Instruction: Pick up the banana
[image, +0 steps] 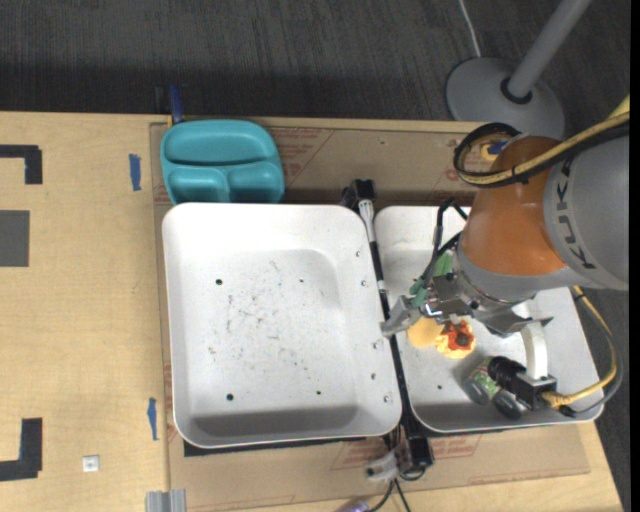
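In the right bin (410, 238), near its left wall, a bit of yellow shows that looks like the banana (423, 336). Most of it is covered by the arm. My gripper (418, 308) hangs low right above it, under the orange wrist band, and whether it touches the banana is hidden. A small orange-red object (460, 340) lies against the banana's right side.
The left bin (270, 320) sits beside the right one, with a black divider bar (375, 260) between them. A teal tray (222, 160) stands behind the left bin. The arm's grey body covers the right bin's back right part.
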